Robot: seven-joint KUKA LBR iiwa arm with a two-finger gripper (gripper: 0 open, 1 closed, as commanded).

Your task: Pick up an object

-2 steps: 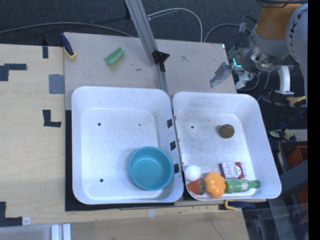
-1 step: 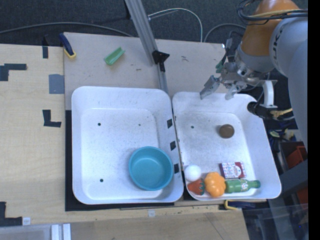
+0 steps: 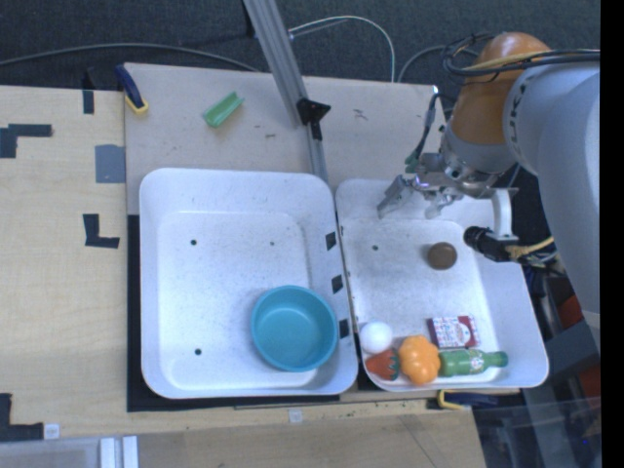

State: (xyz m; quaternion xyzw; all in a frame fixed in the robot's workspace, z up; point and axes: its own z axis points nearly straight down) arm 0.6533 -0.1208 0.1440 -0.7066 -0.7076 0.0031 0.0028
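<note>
Objects for picking lie in the right bin (image 3: 507,305): a brown round piece (image 3: 442,255) mid-bin, and along the near edge a white ball (image 3: 375,335), an orange fruit (image 3: 419,359), a green bottle (image 3: 472,362) and a small red-and-white box (image 3: 453,331). Above that bin's far edge the hand (image 3: 421,191) hangs, grasping nothing, its grip state impossible to tell. A blue bowl (image 3: 293,328) sits in the left bin (image 3: 175,261).

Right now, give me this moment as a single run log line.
task: pick up an object | gripper: over right bin's far edge, holding nothing | nearest: brown ball | left bin: blue bowl
</note>
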